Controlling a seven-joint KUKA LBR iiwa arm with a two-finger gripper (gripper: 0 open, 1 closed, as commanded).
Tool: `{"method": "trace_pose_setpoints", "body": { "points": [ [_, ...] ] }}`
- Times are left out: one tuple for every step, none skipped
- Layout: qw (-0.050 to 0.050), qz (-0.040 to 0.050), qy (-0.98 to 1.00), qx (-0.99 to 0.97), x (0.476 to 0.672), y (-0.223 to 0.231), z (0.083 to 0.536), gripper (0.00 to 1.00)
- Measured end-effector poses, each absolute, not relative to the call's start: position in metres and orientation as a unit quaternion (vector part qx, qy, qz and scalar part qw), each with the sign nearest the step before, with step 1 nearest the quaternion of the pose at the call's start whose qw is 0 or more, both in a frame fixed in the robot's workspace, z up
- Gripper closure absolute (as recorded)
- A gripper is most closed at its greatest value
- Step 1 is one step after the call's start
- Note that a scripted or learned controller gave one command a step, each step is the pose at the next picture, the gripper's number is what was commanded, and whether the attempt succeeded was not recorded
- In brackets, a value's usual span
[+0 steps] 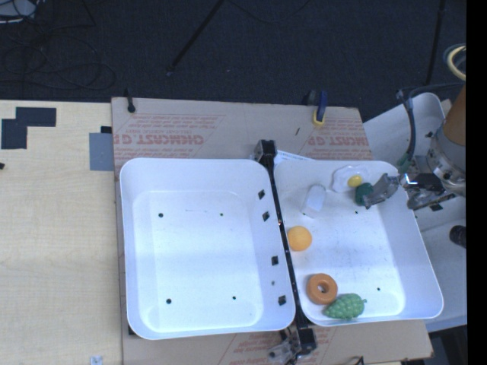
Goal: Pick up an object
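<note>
Camera view: gripper [397,182] sat at the right bin's [417,268] far right edge, beside a dark green toy [364,193]; its opening I could not tell. Risk, judged: the toy slips, crowded by the fried egg [348,179].

Cardboard sheet [228,131] reads "CHEMCRAFT" (printed upside down).

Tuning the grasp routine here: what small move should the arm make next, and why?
Probably lower the gripper onto the dark green object just left of its tip in the right bin; it is the nearest item, and nothing visibly sits between the fingers.
</note>
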State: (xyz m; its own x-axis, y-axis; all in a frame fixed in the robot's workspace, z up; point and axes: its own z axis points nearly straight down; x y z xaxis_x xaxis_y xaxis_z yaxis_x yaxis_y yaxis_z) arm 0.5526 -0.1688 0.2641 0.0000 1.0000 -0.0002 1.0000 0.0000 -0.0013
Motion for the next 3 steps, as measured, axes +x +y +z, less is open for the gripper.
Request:
{"method": "trace_pose_setpoints", "body": {
  "points": [
    [0.004,0.0029,-0.705,-0.709,0.483,-0.213,0.216,0.00],
    [0.001,0.0006,-0.707,-0.708,0.475,-0.212,0.082,0.00],
    [0.001,-0.0001,-0.704,-0.710,0.475,-0.215,0.098,1.00]
  ]
}}
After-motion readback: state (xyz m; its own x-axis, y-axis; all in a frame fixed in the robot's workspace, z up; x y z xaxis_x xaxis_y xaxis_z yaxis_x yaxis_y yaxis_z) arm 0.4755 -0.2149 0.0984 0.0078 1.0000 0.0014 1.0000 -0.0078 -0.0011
